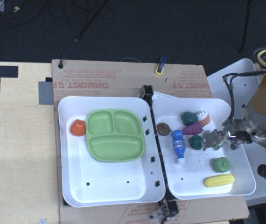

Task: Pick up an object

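Note:
My gripper (212,139) hangs low over the right bin (238,108), reaching in from the right. Its tip is right beside a dark teal toy (196,143) and just right of a purple toy (192,129). Whether it touches either one is unclear. Close by lie a dark green toy (188,118) and an orange-and-white piece (203,118). A blue bottle (178,146) and a brown disc (163,129) lie further left. Nearer the front sit a green round fruit (222,164) and a yellow corn cob (219,180).
The left bin (105,192) holds a green divided plate (115,135) and a small orange cup (78,127). A black divider (154,143) runs between the bins. Cables and the arm's wrist (259,120) crowd the right bin's right rim.

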